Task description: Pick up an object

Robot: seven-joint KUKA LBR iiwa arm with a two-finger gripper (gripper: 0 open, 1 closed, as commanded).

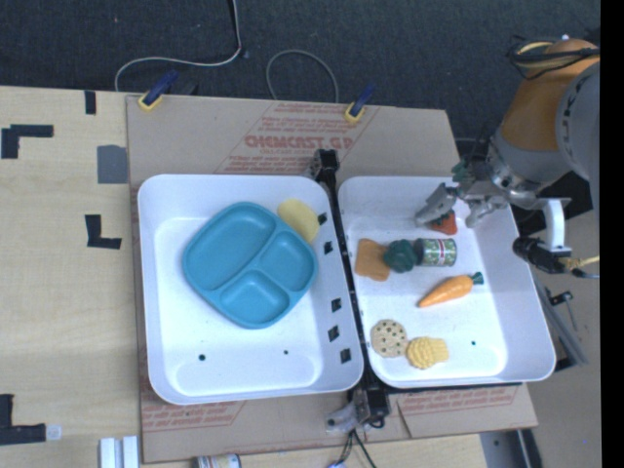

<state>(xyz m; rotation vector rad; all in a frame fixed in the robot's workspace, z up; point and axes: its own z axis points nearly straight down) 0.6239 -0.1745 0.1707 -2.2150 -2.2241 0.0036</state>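
Observation:
My gripper [456,210] hangs over the far part of the right bin [507,351], its fingers spread and open. A small red object [447,225] lies on the bin floor just below the gap between the fingertips, and I see no finger touching it. Nearer the bin's middle are a small can with a green label [438,253], a dark green item [399,255] and an orange-brown slab [370,260] in a row. An orange carrot [448,290] lies in front of them. A cookie [388,336] and a yellow knobbly piece [426,352] sit at the near side.
The left bin [175,359] holds a blue divided plate [251,263] and a yellow item [299,218] at its far right corner. A black clip strip [334,261] runs between the bins. The grey arm with its orange band [546,86] reaches in from the right.

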